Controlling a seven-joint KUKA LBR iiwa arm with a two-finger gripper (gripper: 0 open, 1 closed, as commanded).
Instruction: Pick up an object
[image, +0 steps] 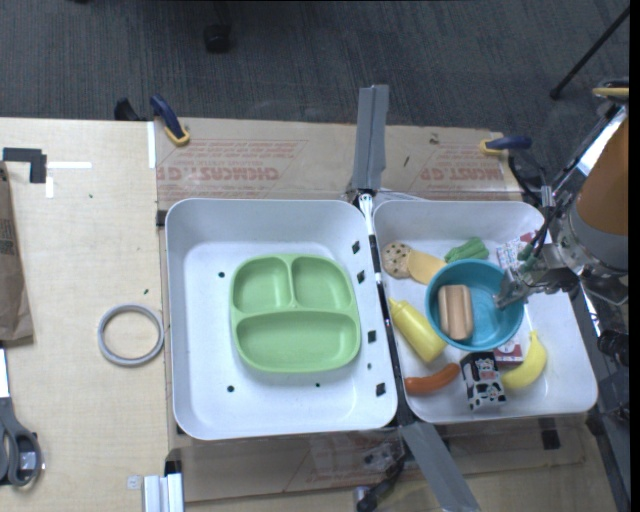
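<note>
The right bin (560, 400) holds a blue bowl (490, 318) with a hot dog bun (456, 310) lying in it. Around the bowl lie a yellow mustard bottle (417, 330), a cookie (397, 259), a yellow chip-like piece (426, 267), a green leafy piece (467, 249), a red sausage (432, 381), a black-and-white cow toy (483, 381), a banana (529, 366) and a red-white packet (519, 250). My gripper (514, 284) reaches in from the right and hangs over the bowl's right rim. Nothing shows between its tips.
The left bin (190, 300) holds a green divided plate (295, 313). Left of the bins, on the bench, lie a grey tape ring (130, 333), scissors (18, 452) and a brown bag (12, 270). Blue clamps (170, 119) hold the cardboard behind the bins.
</note>
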